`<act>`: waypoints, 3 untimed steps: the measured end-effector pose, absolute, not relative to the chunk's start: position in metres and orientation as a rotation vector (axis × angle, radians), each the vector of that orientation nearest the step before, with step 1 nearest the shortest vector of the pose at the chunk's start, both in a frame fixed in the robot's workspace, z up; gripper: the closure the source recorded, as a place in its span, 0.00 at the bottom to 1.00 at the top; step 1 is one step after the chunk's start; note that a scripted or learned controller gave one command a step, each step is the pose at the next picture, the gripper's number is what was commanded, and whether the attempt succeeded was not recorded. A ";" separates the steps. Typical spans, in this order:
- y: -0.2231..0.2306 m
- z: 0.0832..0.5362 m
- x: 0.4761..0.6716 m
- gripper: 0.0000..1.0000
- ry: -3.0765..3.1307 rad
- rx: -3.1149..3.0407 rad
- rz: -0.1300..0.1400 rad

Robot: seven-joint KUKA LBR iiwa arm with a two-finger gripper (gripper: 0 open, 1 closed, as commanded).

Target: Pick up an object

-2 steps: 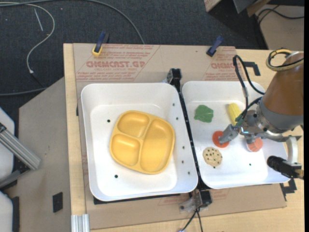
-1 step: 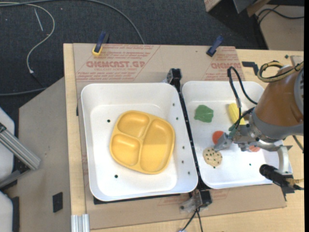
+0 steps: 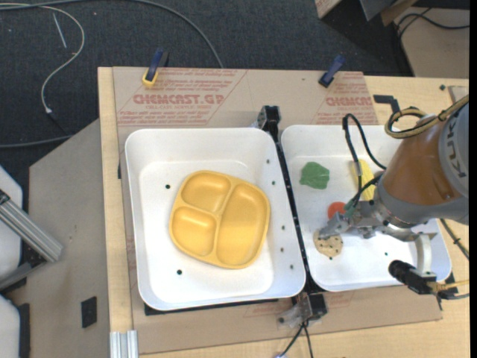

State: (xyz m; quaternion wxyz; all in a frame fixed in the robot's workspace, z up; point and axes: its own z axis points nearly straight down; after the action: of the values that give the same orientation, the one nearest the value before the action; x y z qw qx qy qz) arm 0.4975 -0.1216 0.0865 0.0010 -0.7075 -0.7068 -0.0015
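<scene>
While the arm reaches in from the right, its gripper [image 3: 337,231] hovers by a speckled cookie [image 3: 328,244] in the right bin [image 3: 373,278], grip state unclear; crowding from the red piece [image 3: 337,209] could spoil the pick

End effector [image 3: 333,233] over cookie [image 3: 328,244]

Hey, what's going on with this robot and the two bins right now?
A grey and orange arm reaches into the right bin, with its end effector low over a speckled cookie-like piece. A green item, a small red item and a yellow item lie nearby in that bin. The left bin holds a yellow divided plate. No grasp is visible yet.
</scene>
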 end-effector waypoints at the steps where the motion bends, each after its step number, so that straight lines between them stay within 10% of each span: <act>1: -0.120 0.100 0.500 1.00 -2.223 -2.222 -0.014; 3: -0.120 0.211 0.503 1.00 -2.226 -2.223 -0.004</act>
State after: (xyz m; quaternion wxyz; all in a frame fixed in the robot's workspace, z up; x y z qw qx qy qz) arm 0.5032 -0.1195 0.2113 -0.0019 -0.7066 -0.7076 -0.0012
